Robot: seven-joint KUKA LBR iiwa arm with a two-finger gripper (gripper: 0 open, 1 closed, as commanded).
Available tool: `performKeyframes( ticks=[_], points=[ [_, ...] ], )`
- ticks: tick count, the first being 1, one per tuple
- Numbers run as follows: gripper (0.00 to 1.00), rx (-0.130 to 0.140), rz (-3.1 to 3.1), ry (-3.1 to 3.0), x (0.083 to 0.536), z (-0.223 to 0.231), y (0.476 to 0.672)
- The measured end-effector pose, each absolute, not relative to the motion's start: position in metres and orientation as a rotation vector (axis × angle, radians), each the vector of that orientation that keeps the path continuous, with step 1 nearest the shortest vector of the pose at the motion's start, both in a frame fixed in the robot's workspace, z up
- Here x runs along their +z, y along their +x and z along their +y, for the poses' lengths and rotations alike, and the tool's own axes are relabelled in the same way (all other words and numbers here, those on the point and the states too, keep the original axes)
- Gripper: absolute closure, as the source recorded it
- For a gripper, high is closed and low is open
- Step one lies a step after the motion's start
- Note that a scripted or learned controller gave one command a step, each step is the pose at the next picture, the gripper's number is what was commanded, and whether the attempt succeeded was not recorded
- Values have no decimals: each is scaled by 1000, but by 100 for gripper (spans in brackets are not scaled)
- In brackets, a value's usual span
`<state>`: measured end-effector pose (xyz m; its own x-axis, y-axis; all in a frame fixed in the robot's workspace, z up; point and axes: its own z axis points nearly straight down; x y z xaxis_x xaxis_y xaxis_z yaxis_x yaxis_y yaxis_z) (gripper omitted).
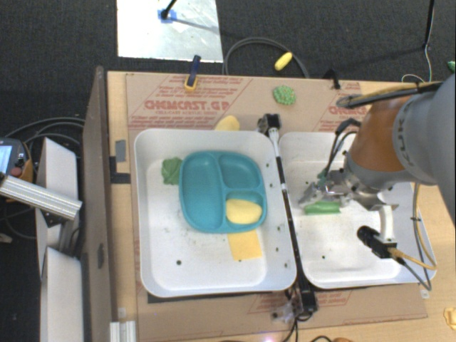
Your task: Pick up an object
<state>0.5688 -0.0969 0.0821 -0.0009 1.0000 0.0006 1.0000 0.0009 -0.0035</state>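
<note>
The green piece [324, 207], long and flat, lies in the right bin [335, 266], in its left half and about midway between the near and far walls. The tool [314, 194] is low over the bin floor at the piece's left end, just beside or touching it; which one cannot be told, and nothing shows the piece as gripped. Whether the tool is released or clenched cannot be told either. The arm [424, 134] comes in from the right, its orange band [376, 142] above the wrist, bending down over the bin's far half. A dark rod [282, 184] runs along the seam between the two bins. In the left bin [162, 266] sits a teal plate [203, 191] with three compartments; a yellow lump [243, 211] rests in the small one at its near right. A yellow square [246, 246] lies flat on the bin floor, touching the plate's near edge, and a green leaf [171, 170] lies against the plate's left edge. A second yellow bit [228, 124] sits at the left bin's far rim. Both bins rest on the surface [214, 100], which is covered with printed cardboard, and a green knob [284, 95] lies on it beyond the bins. A blue and yellow clamp [192, 73] grips the far edge of the cardboard.
</note>
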Motion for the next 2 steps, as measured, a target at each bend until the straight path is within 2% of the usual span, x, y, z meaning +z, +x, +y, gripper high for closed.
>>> performKeyframes(
  ticks=[1,2],
  points=[
    [100,-3,-2226,-2219,95,-96,571],
    [100,-12,-2236,-2217,216,-60,565]
  ],
)
